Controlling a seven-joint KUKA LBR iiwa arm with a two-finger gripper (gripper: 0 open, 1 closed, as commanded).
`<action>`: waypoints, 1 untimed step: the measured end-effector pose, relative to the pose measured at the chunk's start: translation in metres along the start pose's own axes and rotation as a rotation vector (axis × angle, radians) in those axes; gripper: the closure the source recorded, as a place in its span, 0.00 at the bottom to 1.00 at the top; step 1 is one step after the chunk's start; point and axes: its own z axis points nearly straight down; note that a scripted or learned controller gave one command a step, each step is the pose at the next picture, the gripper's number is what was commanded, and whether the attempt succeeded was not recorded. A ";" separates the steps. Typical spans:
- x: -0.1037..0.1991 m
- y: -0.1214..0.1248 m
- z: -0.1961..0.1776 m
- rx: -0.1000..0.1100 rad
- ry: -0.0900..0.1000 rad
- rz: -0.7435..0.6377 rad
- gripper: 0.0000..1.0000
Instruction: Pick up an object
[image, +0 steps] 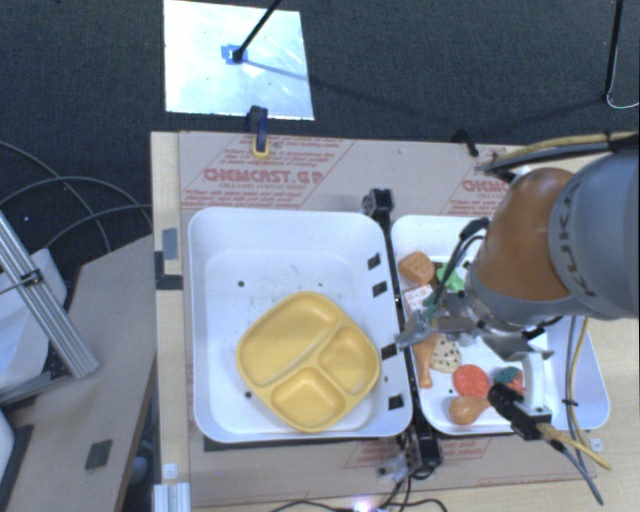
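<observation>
The right bin (597, 400) holds several toy food pieces. A tan bun-like piece (416, 267) lies at its far left, with a green piece (456, 280) beside it. An orange carrot-like piece (425, 362), a speckled cookie (447, 354), a red tomato (471, 380) and an orange lump (465, 409) lie near the front. My gripper (420, 330) hangs low over the bin's left side, just above the carrot-like piece and the cookie. The wrist hides much of the bin's middle.
The left bin (230, 250) holds a yellow three-compartment tray (305, 360). A black-clipped divider (392, 300) runs between the bins. A teal piece (512, 378) peeks out by the arm, and cables (575, 445) trail at the front right.
</observation>
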 end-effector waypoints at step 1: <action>-0.002 0.002 -0.011 -0.004 -0.001 -0.002 1.00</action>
